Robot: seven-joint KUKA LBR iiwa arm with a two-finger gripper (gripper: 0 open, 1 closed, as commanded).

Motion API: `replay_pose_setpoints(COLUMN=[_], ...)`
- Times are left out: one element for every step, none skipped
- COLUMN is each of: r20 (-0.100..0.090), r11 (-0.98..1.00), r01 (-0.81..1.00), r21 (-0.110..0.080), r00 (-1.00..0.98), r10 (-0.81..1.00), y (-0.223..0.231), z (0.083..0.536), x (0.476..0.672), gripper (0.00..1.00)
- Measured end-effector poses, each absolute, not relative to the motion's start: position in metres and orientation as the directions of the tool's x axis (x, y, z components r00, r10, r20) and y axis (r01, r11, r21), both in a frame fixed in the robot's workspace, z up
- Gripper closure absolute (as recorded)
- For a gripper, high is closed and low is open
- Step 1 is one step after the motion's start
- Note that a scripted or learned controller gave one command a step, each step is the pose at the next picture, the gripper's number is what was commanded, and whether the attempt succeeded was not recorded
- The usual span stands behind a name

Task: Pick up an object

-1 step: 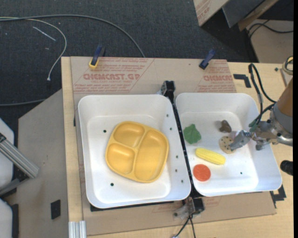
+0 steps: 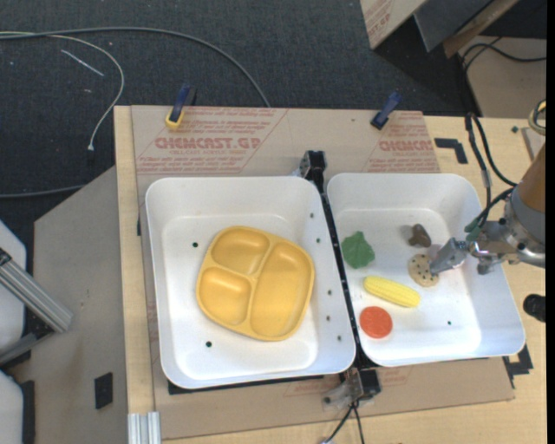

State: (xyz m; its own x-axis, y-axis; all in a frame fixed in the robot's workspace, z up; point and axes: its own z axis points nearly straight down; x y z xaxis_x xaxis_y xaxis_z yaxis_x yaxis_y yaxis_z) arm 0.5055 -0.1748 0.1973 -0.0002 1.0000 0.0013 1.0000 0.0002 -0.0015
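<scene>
An orange disc (image 2: pixel 375 322) is lying nearest in the right bin (image 2: pixel 486 338), with a corn cob (image 2: pixel 392 292) just behind it and a yellow plate (image 2: pixel 256 283) sitting in the left bin (image 2: pixel 165 260). Farther back, the gripper (image 2: pixel 440 264) is hovering at a tan cookie (image 2: pixel 422 270); whether its pincer is apart or together, I cannot tell. A green toy (image 2: pixel 356 250) and a brown lump (image 2: pixel 420 235) are lying beyond.

Red print reading "CHEMCAST GP" on the brown cardboard sheet (image 2: pixel 260 130) under the two bins, just behind the left bin (image 2: pixel 165 199). Same red lettering, only partly legible as "CHEMCAST", behind the right bin (image 2: pixel 460 186), near the blue clamp (image 2: pixel 386 110). Smaller red lines around both marks too fine to read. Faint red print on the cardboard box (image 2: pixel 390 19) beyond the desk, illegible.
</scene>
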Motion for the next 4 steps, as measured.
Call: replay_pose_setpoints(r20=[0.004, -0.004, 0.001, -0.001], r11=[-0.001, -0.003, -0.001, 0.001], r01=[1.0, 1.0, 1.0, 1.0], r21=[-0.007, 0.008, 0.001, 0.004], r00=[0.001, 0.003, 0.001, -0.001], r10=[1.0, 1.0, 1.0, 1.0], y=[-0.179, -0.182, -0.179, -0.177], z=[0.145, 0.1, 0.106, 0.165], x=[0.495, 0.498, 0.496, 0.489], gripper=[0.0, 0.0, 1.0, 1.0])
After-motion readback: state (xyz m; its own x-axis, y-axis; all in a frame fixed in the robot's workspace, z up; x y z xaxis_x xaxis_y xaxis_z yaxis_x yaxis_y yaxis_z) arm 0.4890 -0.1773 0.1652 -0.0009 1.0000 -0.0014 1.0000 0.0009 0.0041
